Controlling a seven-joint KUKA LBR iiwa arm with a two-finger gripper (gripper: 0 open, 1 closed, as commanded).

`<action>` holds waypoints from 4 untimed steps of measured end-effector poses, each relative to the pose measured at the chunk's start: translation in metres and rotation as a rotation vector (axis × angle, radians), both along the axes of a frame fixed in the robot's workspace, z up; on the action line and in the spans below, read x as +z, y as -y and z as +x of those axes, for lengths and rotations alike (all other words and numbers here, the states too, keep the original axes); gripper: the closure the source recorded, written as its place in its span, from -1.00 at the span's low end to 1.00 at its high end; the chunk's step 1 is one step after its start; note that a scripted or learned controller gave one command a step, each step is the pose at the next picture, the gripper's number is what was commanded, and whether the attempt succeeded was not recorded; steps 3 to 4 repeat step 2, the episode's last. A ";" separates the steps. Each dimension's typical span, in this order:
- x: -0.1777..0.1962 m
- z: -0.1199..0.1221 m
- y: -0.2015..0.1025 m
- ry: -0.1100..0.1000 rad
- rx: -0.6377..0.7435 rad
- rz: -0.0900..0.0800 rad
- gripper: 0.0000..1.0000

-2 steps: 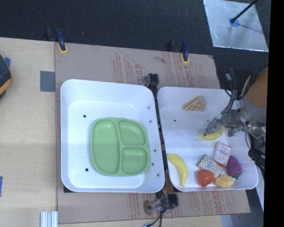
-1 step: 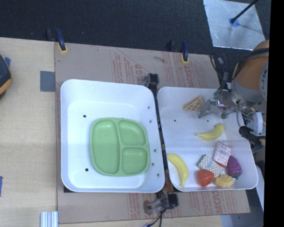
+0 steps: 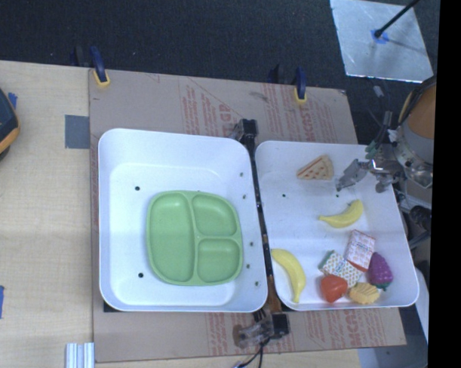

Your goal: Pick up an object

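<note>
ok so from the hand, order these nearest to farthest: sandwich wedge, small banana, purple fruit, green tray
Hand sits at the right bin's top right.
1. Sandwich wedge, just left of it, and small banana, just below: too close to call.
2. Purple fruit, bottom right corner.
3. Green tray, left bin.

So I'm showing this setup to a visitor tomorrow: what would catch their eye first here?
Probably the green divided plate, lying alone in the left bin. Next, the bright toy food in the right bin: two bananas, a sandwich wedge, and a cluster in the near right corner with a tomato and a purple fruit. The tool sits over that bin's far right part, beside the wedge.
</note>
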State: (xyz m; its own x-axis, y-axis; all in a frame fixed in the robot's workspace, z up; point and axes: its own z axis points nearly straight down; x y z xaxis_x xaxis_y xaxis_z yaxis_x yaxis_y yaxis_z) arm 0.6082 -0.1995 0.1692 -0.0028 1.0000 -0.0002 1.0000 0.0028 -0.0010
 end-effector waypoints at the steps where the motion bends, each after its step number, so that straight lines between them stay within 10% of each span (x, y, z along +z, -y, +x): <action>1: -0.049 -0.063 0.013 -0.004 0.001 0.000 -1.00; 2: -0.076 0.011 0.012 -0.001 0.001 0.001 -1.00; 4: -0.076 0.011 0.012 -0.001 0.001 0.001 -1.00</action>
